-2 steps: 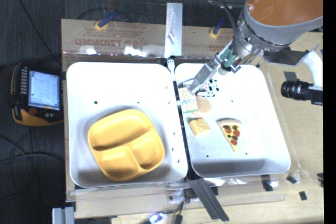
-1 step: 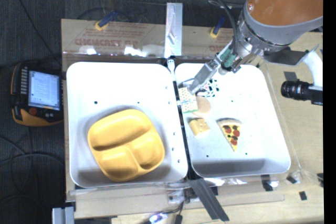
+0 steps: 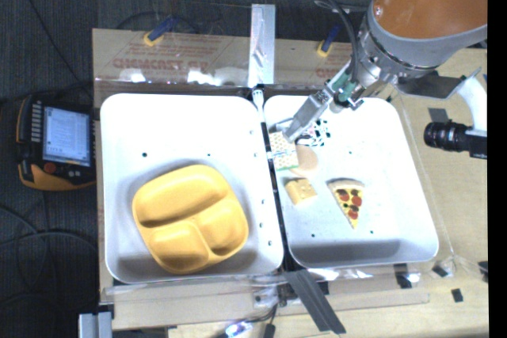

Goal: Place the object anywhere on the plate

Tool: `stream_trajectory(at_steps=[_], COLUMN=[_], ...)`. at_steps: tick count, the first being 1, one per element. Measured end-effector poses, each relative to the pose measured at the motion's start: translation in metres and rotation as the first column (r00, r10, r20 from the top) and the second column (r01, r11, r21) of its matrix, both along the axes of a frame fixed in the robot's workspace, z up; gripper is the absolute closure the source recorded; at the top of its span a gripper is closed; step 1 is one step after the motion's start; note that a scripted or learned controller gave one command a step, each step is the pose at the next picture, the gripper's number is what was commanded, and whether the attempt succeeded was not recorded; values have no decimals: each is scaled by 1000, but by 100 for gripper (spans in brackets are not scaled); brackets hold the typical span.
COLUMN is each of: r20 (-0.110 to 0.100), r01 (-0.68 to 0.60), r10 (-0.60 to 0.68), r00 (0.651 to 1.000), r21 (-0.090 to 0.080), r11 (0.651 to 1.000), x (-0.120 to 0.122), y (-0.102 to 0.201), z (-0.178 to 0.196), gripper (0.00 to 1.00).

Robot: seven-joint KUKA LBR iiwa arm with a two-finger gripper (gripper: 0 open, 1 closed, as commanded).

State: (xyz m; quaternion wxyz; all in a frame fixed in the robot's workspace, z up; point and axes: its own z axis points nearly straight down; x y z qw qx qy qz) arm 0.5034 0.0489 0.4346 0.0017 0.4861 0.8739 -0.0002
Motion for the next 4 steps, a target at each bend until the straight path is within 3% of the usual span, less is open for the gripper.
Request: stream_trajectory(at_steps=[3,4], r20=[0,0], r01=[0,-156], r10=[0,156], r00=[1000,988], r21=[0,-1], r11=[1000,988], x=[0,24], y=[0,-34], z=[0,0], gripper=[0,0])
